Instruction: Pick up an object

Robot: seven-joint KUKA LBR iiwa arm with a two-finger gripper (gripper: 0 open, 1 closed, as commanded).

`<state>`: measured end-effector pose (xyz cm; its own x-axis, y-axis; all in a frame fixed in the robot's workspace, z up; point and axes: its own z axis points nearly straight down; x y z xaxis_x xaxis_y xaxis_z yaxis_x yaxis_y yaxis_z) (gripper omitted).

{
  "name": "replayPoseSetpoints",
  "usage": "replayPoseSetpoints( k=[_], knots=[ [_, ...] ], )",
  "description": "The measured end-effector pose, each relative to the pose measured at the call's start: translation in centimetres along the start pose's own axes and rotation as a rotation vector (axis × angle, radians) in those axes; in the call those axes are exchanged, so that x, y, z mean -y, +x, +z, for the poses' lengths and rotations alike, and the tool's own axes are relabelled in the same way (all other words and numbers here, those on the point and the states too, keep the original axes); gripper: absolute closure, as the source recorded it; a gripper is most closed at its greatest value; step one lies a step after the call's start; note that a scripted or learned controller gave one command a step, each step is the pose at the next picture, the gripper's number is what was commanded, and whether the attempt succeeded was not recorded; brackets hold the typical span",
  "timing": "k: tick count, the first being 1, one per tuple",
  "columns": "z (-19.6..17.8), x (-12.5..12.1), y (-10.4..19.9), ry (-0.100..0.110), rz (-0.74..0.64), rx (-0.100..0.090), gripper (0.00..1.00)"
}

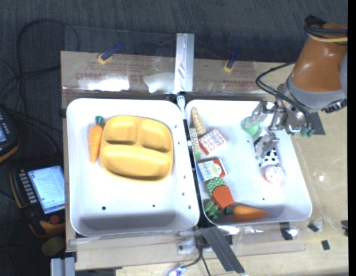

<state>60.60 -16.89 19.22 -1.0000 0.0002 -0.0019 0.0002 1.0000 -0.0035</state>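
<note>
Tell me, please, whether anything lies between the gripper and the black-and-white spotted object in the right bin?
Nothing visible does. The gripper hangs in the right bin directly above the spotted object, with the green item off to its side, toward the bin's middle, and the pink round piece beyond the spotted object.

**Grey arm, orange band, metal tool**

The arm (322, 68) shows a broad, rounded orange band with a glossy highlight, sitting above a grey wrist ring. A thin black cable loops out from the wrist on its left side. The tool (268, 132) is a cluster of silver-grey metal parts with dark fittings and a small teal spot near its right edge
</note>
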Motion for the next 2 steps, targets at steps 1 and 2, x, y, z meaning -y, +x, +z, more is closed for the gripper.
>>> replayPoseSetpoints(
  k=[1, 2],
  knots=[
    [9.9, 3.5, -0.8, -0.001, -0.202, 0.002, 0.0],
    [10.3, 4.9, 2.1, -0.005, -0.171, 0.009, 0.0]
  ],
)
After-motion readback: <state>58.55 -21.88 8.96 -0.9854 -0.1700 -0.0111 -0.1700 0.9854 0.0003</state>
